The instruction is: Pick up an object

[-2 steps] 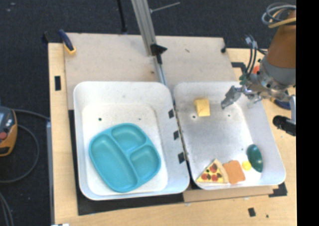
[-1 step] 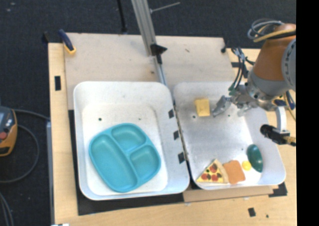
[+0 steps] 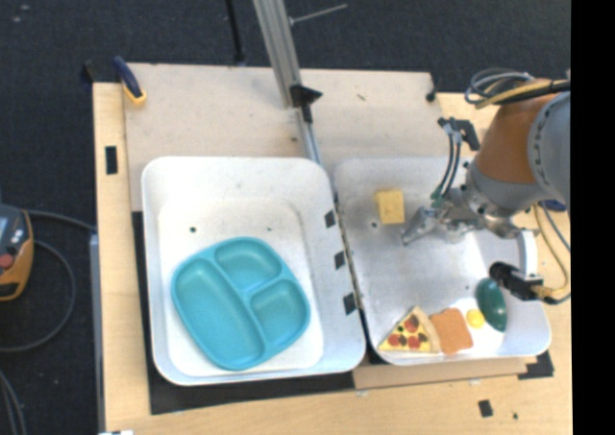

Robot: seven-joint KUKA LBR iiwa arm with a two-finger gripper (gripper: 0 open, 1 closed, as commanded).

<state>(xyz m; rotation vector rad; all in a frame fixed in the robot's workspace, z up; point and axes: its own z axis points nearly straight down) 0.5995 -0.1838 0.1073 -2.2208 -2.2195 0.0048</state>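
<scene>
The left bin (image 3: 163,193) carries a teal divided plate (image 3: 240,301) lying flat toward its near side. In the right bin (image 3: 370,183), a small yellow block (image 3: 390,205) sits alone on bare floor near the far wall, the likeliest thing to pick. Just right of it the gripper (image 3: 420,228) hangs low over the bin floor, apart from the block; whether its fingers are spread or closed cannot be told.

A clean try probably means sliding left until the block is centred, then dropping straight down. There is open floor around the block, though the bin's dividing wall is close on its left. A pizza slice (image 3: 408,332), an orange piece (image 3: 452,329) and a dark green item (image 3: 493,302) crowd the near right corner.
</scene>
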